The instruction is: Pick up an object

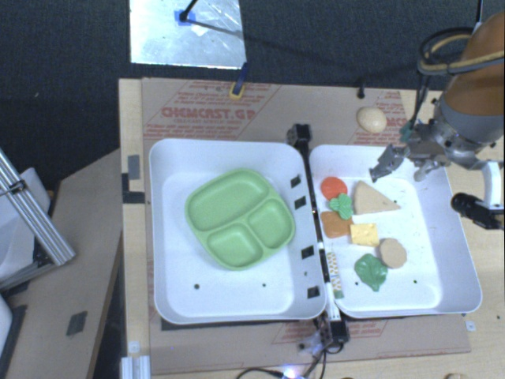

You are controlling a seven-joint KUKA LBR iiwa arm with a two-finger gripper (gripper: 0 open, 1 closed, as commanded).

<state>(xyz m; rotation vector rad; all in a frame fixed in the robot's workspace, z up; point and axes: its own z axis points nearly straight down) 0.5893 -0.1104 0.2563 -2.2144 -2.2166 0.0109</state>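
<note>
The claw [402,163], its grip state impossible to tell, hovers over the right bin [450,243] with the cream wedge [372,200] just below-left of it; descending there could clip the wedge's edge and merely shove it.

Two shallow white bins are sitting side by side on the bench: the left bin [170,290] is holding a green divided plate [239,218], while the right bin [442,283] is carrying a cluster of small toy foods, among them a red round piece [334,187], a beige wedge [372,199], a yellow square [364,234], a tan round piece [392,253] and a green leafy piece [371,271]. The arm's gripper [404,164] is hovering over the right bin's far edge, its fingers standing apart with nothing between them. A pale egg-shaped object [372,119] is lying on the bench just beyond that bin.
</note>
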